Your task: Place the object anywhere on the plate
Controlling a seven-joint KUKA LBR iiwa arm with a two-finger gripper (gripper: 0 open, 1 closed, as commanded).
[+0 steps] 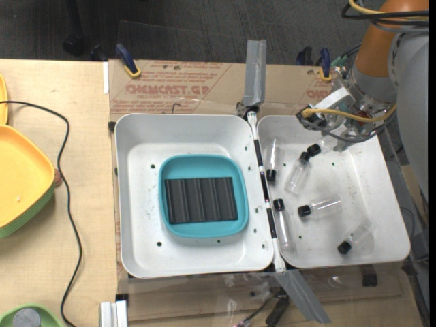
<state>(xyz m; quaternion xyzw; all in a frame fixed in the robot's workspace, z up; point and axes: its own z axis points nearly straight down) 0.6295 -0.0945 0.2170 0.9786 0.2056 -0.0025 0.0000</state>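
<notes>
1. Overhead, two shallow white bins sit side by side on a bench; the left bin (129, 182) holds a teal plate (203, 196) with a dark ribbed centre, lying flat near the bin's middle.
2. The right bin (381, 203) holds several clear plastic vials with black caps, scattered and lying on their sides.
3. One vial (319, 206) lies near the bin's centre; another vial (355, 240) rests toward 5 o'clock; a third vial (298, 176) lies toward 10 o'clock of centre, with a black-capped piece (310, 152) just above it.
4. Two more slim vials (271, 162) lie along the bin's left wall, at 9 o'clock.
5. The grey arm with its orange band (381, 46) enters from 2 o'clock; its gripper (334, 125) hangs over the right bin's upper edge, at about 12 o'clock of that bin.
6. Whether the claw is released or clenched cannot be told; cables and hardware hide it.
7. A stack of yellow and green plates (20, 182) sits on the wooden table at 9 o'clock, beside a black cable (68, 203).
</notes>
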